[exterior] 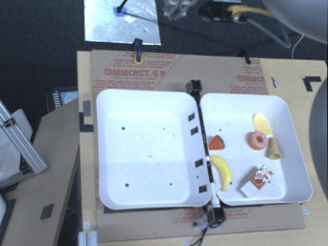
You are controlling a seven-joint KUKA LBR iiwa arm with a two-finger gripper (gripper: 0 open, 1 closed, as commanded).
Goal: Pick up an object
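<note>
Now, my gripper (180, 1): raised beyond the far edge of the bench, above the dark floor; blurred, so I cannot tell its opening
Right bin (301, 181): contains all objects
Banana (221, 171): near the divider, front half
Red piece (217, 143): just behind the banana
Pink donut (257, 140): touching a tan cone (273, 148)
Yellow piece (261, 122): behind the donut
Red-and-white box (259, 180): front, right of the banana
Left bin (148, 152): beside the right bin

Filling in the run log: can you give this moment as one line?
stage: before grasp | gripper: above bins, far edge | right bin: banana, donut, red piece, small box | held: nothing seen
</note>
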